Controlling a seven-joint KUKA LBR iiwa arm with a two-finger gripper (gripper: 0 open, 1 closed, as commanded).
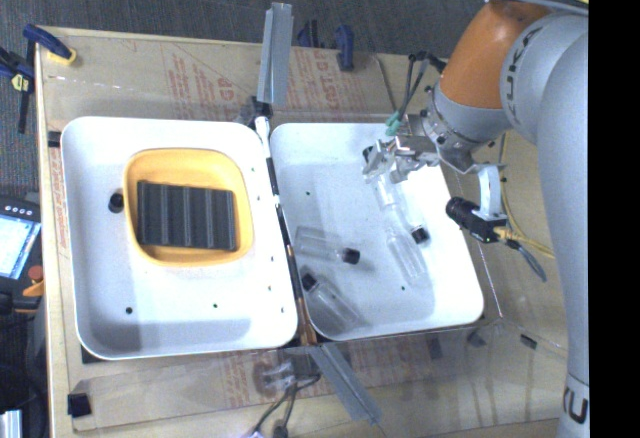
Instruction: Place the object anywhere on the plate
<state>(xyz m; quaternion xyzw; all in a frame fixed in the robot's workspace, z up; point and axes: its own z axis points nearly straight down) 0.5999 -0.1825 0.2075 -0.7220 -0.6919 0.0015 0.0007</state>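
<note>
The grey KUKA arm (540, 76), nearest the lens, reaches over the right bin (455, 301), its gripper (392, 158) hovering above that bin's upper part; whether the tool is spread or closed cannot be made out. Clear plastic vials (405, 251) with dark caps, the likely objects, lie scattered on the right bin's floor. The yellow plate (185, 161), bearing a dark ribbed block (187, 216), sits left of the right bin, in the neighbouring bin (100, 316). Judged from this, nothing has been picked up, and the transfer lies ahead.
</note>
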